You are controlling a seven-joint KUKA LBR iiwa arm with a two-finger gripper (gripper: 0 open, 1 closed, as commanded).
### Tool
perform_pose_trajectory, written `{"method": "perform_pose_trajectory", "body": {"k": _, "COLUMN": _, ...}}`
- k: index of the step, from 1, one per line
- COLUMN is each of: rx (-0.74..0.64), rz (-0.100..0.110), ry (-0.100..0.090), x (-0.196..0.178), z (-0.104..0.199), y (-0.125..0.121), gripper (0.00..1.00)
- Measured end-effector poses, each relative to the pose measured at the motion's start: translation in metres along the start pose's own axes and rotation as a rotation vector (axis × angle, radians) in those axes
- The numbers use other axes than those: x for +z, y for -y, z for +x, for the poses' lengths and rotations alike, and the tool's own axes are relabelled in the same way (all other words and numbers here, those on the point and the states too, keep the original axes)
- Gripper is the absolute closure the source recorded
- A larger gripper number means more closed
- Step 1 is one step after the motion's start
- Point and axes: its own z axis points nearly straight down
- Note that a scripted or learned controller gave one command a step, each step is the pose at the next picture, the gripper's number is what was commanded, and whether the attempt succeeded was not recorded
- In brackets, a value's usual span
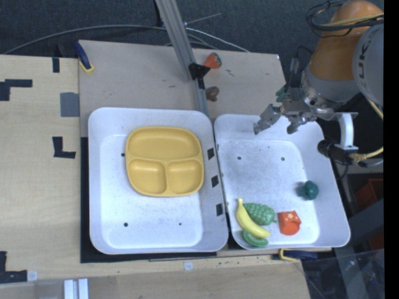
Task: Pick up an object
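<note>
In the right bin, several toy foods lie near the front: a yellow banana, a bumpy green piece, a red piece and a dark green round piece by the right wall. My gripper hangs over the bin's far rim, well apart from all of them. Its two fingers are spread, with nothing between them.
The left bin holds a yellow divided plate. A slanted metal pole rises behind the bins, with a small orange object and a brown one on the bench near it. A blue-yellow clamp sits at back left.
</note>
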Motion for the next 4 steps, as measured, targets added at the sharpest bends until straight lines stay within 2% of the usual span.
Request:
{"method": "perform_pose_trajectory", "body": {"k": 1, "rx": 0.000, "rz": 0.000, "ry": 0.000, "x": 0.000, "z": 0.000, "y": 0.000, "gripper": 0.00}}
{"method": "perform_pose_trajectory", "body": {"k": 3, "rx": 0.001, "rz": 0.005, "ry": 0.001, "x": 0.088, "z": 0.001, "y": -0.002, "gripper": 0.00}}
{"method": "perform_pose_trajectory", "body": {"k": 4, "rx": 0.001, "rz": 0.006, "ry": 0.000, "x": 0.140, "z": 0.008, "y": 0.006, "gripper": 0.00}}
